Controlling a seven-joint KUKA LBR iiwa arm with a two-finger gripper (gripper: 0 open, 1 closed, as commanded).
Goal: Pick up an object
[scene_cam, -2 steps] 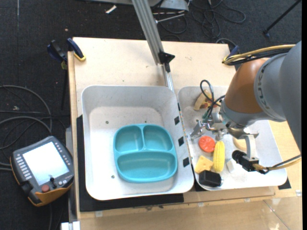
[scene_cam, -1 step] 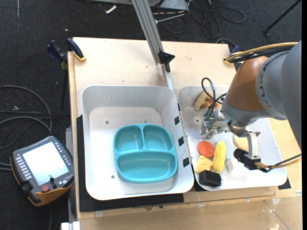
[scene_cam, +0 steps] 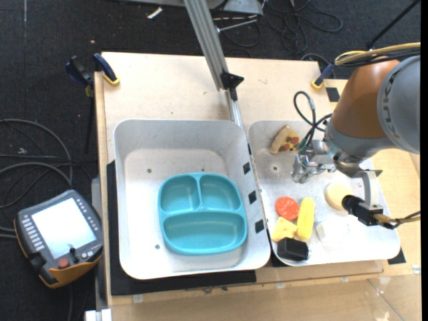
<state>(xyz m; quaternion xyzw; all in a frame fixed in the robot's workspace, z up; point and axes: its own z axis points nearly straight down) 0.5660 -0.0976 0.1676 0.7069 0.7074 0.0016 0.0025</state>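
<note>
My gripper (scene_cam: 303,174) hangs over the upper middle of the right bin (scene_cam: 374,249), with its metal fingers pointing down and slightly apart, nothing between them. Just up and left of it lies a toy pizza slice (scene_cam: 285,139). Below it sit a red tomato (scene_cam: 287,208), a yellow corn cob (scene_cam: 305,219), a yellow cheese wedge (scene_cam: 283,230) and a black block (scene_cam: 292,249). A pale yellow round piece (scene_cam: 336,194) lies to the gripper's right, next to a black part on the arm's cable.
The left bin (scene_cam: 134,179) holds a teal divided plate (scene_cam: 200,212). A small white piece (scene_cam: 320,231) lies by the corn. A slanted metal pole (scene_cam: 208,35) crosses above the bins. A teach pendant (scene_cam: 59,236) rests on the floor at left.
</note>
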